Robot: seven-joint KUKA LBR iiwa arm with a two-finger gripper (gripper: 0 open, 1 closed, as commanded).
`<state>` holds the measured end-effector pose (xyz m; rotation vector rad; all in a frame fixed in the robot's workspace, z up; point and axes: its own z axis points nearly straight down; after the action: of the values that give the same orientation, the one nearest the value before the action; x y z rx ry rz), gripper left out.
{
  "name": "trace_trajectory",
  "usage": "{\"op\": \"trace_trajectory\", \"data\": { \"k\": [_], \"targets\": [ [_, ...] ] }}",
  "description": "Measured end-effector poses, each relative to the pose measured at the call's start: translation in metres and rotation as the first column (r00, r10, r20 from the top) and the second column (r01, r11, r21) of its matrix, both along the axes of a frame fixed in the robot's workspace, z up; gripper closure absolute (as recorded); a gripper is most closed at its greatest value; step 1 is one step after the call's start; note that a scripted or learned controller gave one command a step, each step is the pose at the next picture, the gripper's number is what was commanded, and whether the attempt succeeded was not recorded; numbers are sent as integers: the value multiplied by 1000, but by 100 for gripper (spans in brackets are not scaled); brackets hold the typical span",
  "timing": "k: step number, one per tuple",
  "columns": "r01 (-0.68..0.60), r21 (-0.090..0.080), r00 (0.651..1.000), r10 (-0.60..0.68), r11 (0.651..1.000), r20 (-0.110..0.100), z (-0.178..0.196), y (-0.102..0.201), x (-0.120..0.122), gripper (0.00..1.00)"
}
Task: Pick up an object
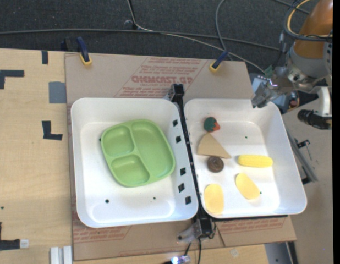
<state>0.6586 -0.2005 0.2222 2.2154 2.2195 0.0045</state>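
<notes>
The gripper (262, 97) hung off the right bin's (288, 147) far corner, nothing between its fingers; open or closed, I couldn't tell. Approach stage, by my read. The toy corn cob (255, 160) lay below it, so a descent was needed next.

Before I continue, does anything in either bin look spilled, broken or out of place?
Nothing stands out. The green divided plate lies flat in the left bin, slightly askew. The food items sit apart in the right bin. The hand sits at that bin's far right corner.
</notes>
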Motion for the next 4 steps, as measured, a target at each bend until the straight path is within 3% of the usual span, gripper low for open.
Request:
{"op": "trace_trajectory", "data": {
  "k": [1,2,4],
  "targets": [
    [0,0,1000,0,1000,-1,48,0,1,100],
    [-2,3,1000,2,1000,-8,40,41,-13,100],
    [-3,3,1000,3,1000,-8,45,133,-64,100]
  ]
}}
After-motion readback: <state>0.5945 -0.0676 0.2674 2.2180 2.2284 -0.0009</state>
